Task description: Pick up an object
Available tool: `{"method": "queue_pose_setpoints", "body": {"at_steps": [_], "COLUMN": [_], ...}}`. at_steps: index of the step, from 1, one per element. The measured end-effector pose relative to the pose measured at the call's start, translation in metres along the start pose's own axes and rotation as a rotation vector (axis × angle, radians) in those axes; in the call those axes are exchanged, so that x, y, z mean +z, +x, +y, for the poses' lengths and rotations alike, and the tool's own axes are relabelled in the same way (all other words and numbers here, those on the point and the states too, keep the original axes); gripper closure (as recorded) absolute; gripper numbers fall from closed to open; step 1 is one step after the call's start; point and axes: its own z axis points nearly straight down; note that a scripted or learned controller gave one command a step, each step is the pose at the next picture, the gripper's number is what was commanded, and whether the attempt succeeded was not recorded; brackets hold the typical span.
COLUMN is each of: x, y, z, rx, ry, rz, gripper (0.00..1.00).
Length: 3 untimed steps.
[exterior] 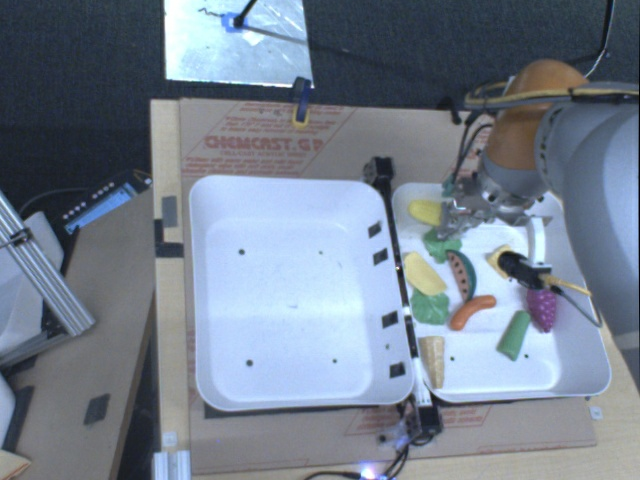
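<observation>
Crowding right bin: toy foods

I see 2 bins of smooth white plastic with a faint sheen. The toy food looks like glossy plastic. The board beneath reads as matt brown cardboard. The arm's shell looks smooth grey, its band glossy orange.
</observation>
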Motion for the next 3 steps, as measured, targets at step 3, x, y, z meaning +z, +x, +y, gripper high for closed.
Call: {"method": "queue_pose_setpoints", "body": {"at_steps": [3], "x": [-0.441], "y": [0.143], "z": [-0.066], "rx": [-0.013], "ry": [-0.04], "rz": [0.002], "gripper": [1.0]}}
